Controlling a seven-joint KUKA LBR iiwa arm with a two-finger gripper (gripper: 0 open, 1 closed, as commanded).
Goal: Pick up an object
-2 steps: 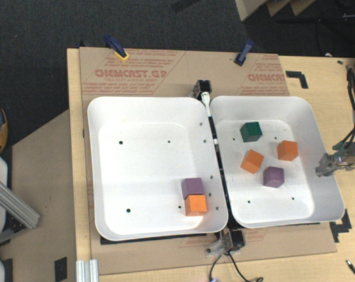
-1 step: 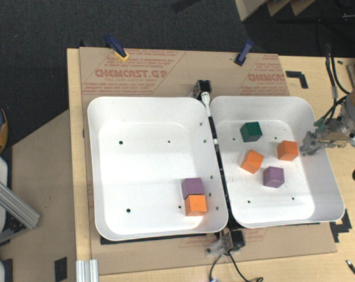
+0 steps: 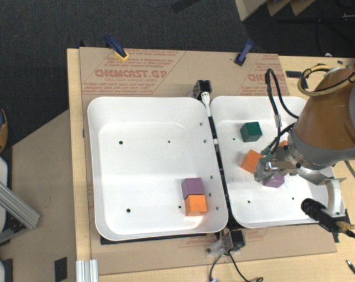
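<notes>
A: Starting nearest, at the bottom of the view: sitting in the left bin (image 3: 107,157), toward its five o'clock corner, an orange cube (image 3: 196,204) touching a purple block (image 3: 193,187) just behind it.

B: And in the right bin (image 3: 247,213)?

A: Reaching in from three o'clock, the grey arm (image 3: 327,128) with its orange band. Hanging low over the bin's middle, the gripper (image 3: 267,170). Peeking out at its five o'clock side, a small purple object (image 3: 275,181), likely the target. Lying just beside at nine o'clock, an orange block (image 3: 251,161). Farther back, at twelve o'clock, a green cube (image 3: 250,131), standing apart.

B: Jaws spread or pinching?

A: Impossible to tell; hidden under the wrist.

B: Doing this step well?

A: Judging only: centring over the purple piece, keeping off the orange neighbour, squeezing squarely, then lifting straight and slowly.
</notes>
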